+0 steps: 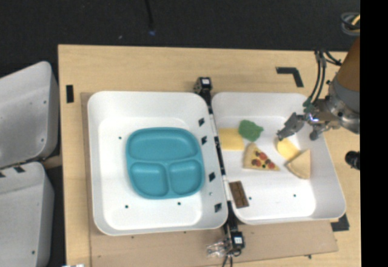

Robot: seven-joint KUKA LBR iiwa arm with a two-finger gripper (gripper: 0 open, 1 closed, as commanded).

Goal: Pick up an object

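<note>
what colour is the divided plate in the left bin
The divided plate is teal blue, plain with no pattern, seen clearly in the camera view.

Wood bench [151,68] — 2 white bins [97,138] [327,199] side by side

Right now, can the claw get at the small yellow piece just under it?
Probably yes: the claw hangs right above the yellow piece, whose top is bare, though a tan wedge crowds one side.

Tray [163,159] in left bin [103,211]
</note>
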